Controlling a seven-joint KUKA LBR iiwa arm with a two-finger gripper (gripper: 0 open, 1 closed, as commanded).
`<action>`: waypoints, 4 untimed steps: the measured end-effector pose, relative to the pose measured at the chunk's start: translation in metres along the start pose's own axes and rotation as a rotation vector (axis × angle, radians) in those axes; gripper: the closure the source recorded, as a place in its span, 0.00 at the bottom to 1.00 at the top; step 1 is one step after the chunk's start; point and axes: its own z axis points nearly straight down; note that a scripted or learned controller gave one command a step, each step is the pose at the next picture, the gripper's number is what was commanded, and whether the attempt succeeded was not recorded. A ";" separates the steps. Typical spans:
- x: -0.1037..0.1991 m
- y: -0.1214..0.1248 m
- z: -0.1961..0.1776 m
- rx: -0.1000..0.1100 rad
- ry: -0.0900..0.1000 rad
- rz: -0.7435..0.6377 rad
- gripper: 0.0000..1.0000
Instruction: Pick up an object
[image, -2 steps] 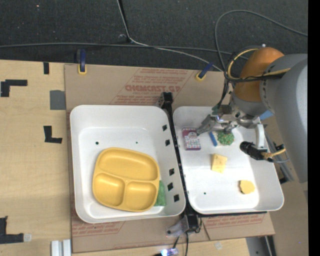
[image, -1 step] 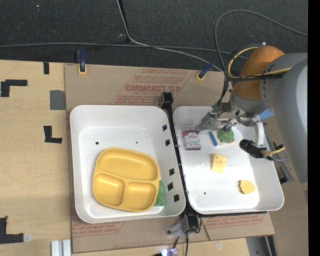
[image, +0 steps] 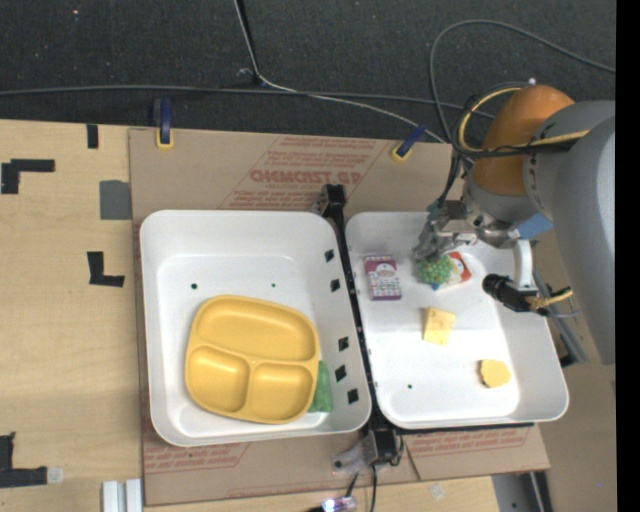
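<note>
A wooden bench (image: 60, 330) bears cardboard (image: 290, 170) under two white bins (image: 165, 240).

Red printed lettering runs across the cardboard sheet (image: 300, 175) beneath the two bins, but it appears reversed and cannot be read with certainty. The small pink card (image: 382, 278) bears markings too small to read.

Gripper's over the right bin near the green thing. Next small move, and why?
Probably a short straight descent. The gripper sits at the far side of the right white bin, directly above the small green bumpy object lying against a red-and-white packet. Nothing visibly sits between its tips, so lowering onto the green piece looks like the nearest pick; the yellow wedge lies farther off.
</note>
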 end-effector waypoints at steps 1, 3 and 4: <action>-0.003 0.012 -0.057 0.024 0.012 0.003 1.00; 0.045 -0.005 -0.095 0.031 0.013 0.001 1.00; 0.097 -0.031 -0.089 0.031 0.013 0.001 1.00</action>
